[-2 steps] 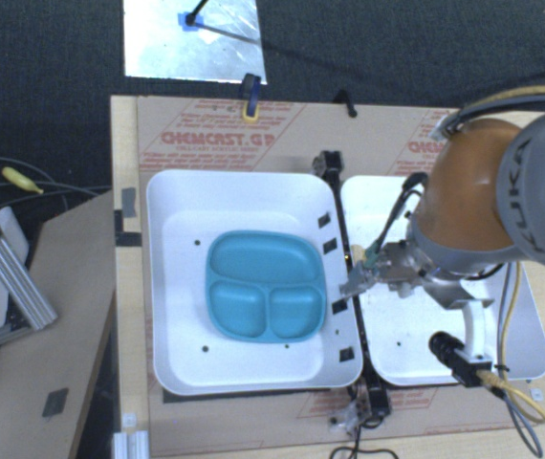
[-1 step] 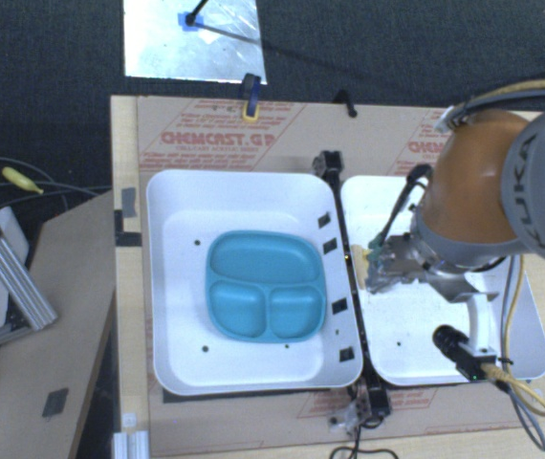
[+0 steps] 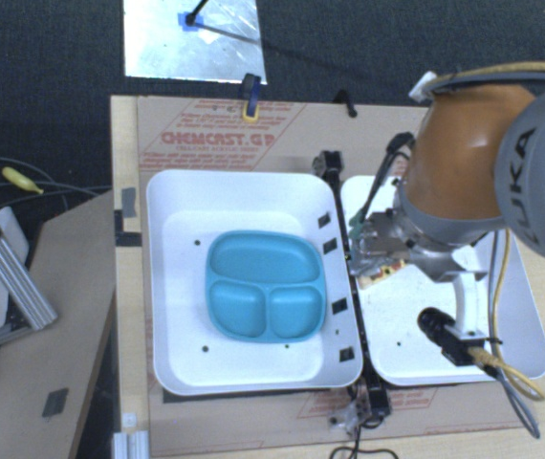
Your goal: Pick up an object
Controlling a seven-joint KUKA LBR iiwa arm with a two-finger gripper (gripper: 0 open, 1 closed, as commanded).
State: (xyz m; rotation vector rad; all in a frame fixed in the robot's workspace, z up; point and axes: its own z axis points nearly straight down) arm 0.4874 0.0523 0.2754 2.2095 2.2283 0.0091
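A light blue divided plate (image 3: 264,285) lies flat in the middle of the left bin (image 3: 182,208). My gripper (image 3: 376,247) hangs low over the left side of the right bin (image 3: 531,352), close to the wall between the two bins. The big grey and orange wrist hides much of it from above. A small pale thing (image 3: 384,273) shows just under the gripper, on or near the bin floor; I cannot tell what it is or whether it is held.
The two bins sit on a cardboard sheet (image 3: 225,132) on the bench. Black clips (image 3: 331,247) line the shared wall. A shiny metal sheet (image 3: 191,22) lies beyond the bench's far edge.
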